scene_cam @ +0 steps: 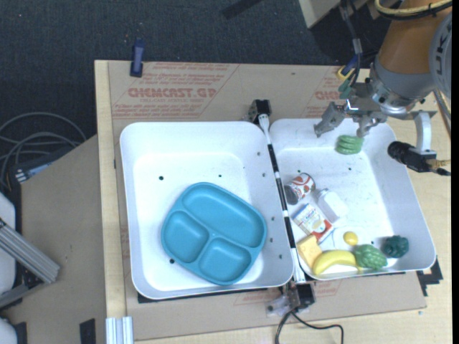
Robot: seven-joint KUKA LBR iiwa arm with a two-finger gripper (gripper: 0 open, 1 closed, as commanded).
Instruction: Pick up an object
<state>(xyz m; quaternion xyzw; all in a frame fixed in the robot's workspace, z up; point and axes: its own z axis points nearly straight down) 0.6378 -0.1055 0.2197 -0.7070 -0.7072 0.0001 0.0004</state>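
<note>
My gripper (346, 127) hangs over the far end of the right bin (416, 213), its two fingers spread open. A light green ridged object (350, 145) lies on the bin floor just below and between the fingertips, nearer the right finger (366, 126). The fingers are not closed on it. Further toward the front of this bin lie a red and white object (301, 185), a small white bottle (330, 206), a printed carton (313, 220), a yellow wedge (308, 249), a banana (336, 262), a small lemon (350, 238) and two green toy vegetables (370, 256).
The left bin (143, 163) holds a blue divided plate (213, 231). A black-clamped ridge (276, 181) joins the two bins. The arm's orange band (416, 20) and cables reach in from the upper right. A black fitting (405, 153) sits at the right bin's rim.
</note>
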